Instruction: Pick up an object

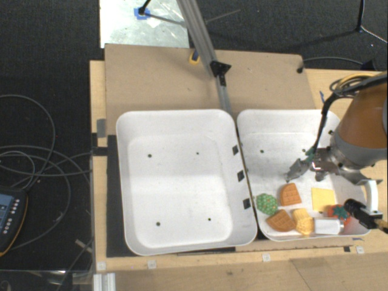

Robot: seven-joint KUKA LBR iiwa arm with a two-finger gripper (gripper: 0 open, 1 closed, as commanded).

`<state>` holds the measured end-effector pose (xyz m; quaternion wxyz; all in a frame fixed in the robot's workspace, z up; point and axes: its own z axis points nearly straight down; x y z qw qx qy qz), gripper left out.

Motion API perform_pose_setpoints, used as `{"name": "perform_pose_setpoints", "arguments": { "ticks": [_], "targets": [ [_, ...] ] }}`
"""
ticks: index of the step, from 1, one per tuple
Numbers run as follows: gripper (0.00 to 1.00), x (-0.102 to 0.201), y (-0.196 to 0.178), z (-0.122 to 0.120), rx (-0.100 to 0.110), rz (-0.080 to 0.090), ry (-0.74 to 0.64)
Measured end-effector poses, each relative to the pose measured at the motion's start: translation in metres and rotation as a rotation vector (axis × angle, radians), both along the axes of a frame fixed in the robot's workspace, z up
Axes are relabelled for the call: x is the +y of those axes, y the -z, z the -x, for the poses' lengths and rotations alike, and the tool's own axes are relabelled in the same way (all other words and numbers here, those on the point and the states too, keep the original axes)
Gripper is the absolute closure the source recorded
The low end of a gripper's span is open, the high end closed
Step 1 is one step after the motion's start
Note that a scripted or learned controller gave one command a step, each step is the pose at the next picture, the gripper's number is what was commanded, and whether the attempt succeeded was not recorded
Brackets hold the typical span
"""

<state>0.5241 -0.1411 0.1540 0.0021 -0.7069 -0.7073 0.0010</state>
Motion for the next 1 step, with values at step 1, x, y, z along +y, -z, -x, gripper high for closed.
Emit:
{"name": "perform_pose_setpoints", "arguments": {
  "ticks": [1],
  "targets": [
    [0.00,0.0017,0.0623,0.0045,0.001,0.000,0.000]
  ]
}}
